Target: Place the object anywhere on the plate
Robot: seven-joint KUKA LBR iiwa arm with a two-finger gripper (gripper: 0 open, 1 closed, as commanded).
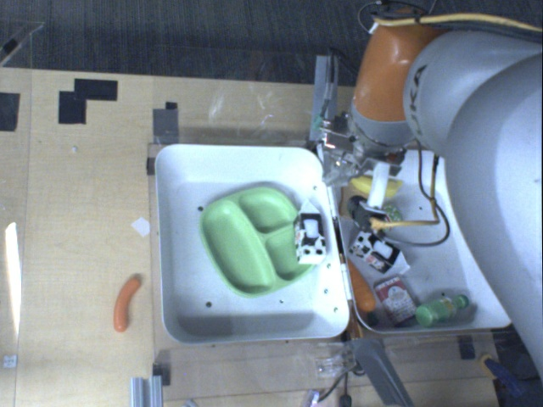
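A green plate [246,244] with three compartments lies in the left white bin [182,227]. A small white object with black markings [310,236] rests on the plate's right edge, partly over the right compartment. My gripper [338,166] hangs over the wall between the two bins, above and to the right of the plate, apart from that object. Nothing shows between its tips from this angle.
The right bin [433,261] holds a yellow object [378,186], a white and black box [375,250], a dark red packet [392,296], a green bottle [441,309] and an orange piece [363,291]. An orange sausage [127,302] lies on the bench, left of the bins.
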